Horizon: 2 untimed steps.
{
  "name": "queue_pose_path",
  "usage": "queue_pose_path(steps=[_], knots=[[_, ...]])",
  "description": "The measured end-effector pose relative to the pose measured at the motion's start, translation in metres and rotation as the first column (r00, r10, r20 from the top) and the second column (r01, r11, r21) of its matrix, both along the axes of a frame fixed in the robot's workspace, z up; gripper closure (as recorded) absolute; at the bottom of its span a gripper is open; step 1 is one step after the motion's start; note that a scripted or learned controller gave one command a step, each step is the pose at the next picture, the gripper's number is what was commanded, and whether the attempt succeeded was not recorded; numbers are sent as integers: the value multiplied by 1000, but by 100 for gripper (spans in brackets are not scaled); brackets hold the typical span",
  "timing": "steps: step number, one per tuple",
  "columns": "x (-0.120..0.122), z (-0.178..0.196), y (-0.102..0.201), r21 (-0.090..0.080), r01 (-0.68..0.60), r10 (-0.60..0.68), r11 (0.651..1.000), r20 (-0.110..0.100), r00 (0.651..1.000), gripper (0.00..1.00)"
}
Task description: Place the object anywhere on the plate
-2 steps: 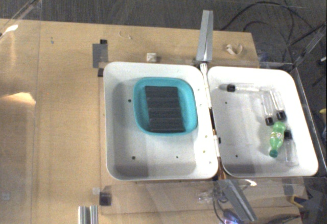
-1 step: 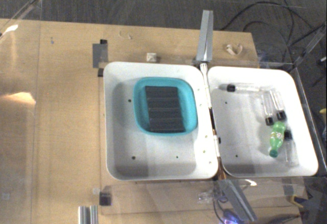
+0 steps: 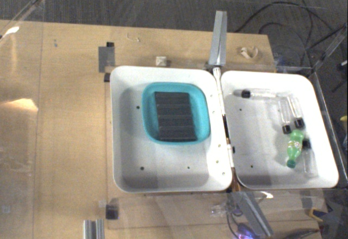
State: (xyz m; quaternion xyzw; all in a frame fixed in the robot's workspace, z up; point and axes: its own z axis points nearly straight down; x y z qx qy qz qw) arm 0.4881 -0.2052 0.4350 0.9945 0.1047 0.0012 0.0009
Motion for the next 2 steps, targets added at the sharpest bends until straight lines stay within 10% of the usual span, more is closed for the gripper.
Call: queue_pose_path(steps=[2], knots=[[5, -145, 0, 2, 4, -4, 1000, -2, 1000, 0]])
